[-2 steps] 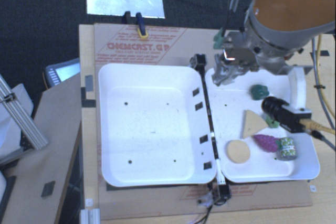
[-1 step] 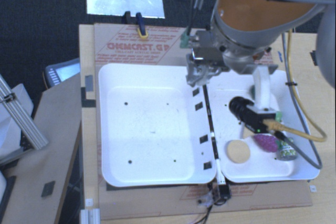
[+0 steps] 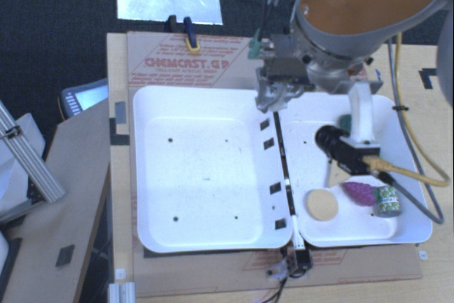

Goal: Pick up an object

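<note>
Objects lie in right bin (image 3: 408, 223), near its front edge: tan disc (image 3: 322, 204), purple piece (image 3: 360, 192), green speckled piece (image 3: 387, 201). Gripper (image 3: 273, 99) hangs over the divider at the bins' far side, well apart from them. Jaws' state: cannot tell. Nothing grasped; pick not yet done.

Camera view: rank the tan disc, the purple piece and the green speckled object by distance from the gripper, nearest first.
Measured from the gripper at the top of the divider between the bins:
1. Tan disc, lower part of the right bin, nearest the divider.
2. Purple piece, to the right of the disc.
3. Green speckled object, touching the purple piece, toward the right bin's lower right corner.
</note>
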Available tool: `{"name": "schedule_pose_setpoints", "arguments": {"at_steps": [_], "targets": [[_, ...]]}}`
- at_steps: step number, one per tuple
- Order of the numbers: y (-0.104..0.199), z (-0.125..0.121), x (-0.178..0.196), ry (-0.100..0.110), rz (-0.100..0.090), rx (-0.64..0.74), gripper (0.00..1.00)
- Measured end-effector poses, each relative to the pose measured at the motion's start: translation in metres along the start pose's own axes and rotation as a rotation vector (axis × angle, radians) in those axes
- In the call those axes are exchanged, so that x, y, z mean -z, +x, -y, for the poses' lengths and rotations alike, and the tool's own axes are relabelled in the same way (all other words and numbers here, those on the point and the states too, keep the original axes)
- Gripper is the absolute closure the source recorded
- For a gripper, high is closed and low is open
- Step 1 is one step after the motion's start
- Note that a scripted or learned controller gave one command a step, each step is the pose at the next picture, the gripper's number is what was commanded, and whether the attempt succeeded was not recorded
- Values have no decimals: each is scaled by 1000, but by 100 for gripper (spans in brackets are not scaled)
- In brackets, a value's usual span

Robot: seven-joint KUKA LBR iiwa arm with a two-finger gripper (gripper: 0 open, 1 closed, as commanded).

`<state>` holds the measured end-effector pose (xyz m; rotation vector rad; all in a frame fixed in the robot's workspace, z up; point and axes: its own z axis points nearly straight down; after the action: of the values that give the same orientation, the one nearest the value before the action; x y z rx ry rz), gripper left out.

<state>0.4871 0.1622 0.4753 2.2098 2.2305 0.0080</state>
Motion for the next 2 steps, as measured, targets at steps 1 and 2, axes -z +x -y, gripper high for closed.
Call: {"name": "schedule_pose_setpoints", "arguments": {"at_steps": [1, 2], "targets": [[0, -1, 11, -2, -1, 6, 100], [1, -1, 22, -3, -2, 11, 100]]}}
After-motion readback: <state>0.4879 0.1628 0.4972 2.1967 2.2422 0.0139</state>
